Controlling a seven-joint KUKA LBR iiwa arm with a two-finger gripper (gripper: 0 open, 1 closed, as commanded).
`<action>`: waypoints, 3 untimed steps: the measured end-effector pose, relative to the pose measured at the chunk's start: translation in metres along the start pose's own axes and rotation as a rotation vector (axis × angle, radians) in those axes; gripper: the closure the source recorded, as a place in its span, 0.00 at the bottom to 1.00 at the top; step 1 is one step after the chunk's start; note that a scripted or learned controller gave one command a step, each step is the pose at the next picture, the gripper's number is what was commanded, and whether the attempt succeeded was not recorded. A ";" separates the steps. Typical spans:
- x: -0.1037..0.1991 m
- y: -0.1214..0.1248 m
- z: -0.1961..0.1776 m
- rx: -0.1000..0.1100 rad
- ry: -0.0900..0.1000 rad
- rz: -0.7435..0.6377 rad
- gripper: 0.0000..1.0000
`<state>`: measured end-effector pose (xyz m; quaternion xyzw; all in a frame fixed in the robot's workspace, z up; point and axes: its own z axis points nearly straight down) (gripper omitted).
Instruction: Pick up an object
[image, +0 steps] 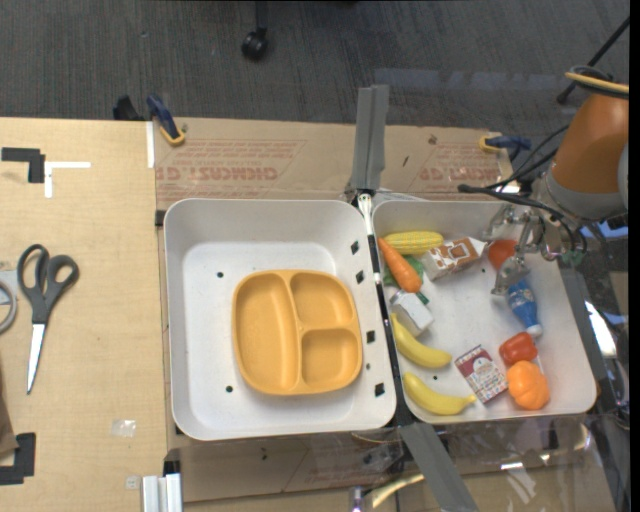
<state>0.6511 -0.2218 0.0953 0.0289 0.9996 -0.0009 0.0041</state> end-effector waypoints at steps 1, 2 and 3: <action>-0.003 0.002 -0.012 0.002 -0.007 -0.004 1.00; -0.003 0.002 -0.012 0.002 -0.007 -0.005 0.00; 0.015 0.002 0.002 -0.001 0.004 0.073 0.00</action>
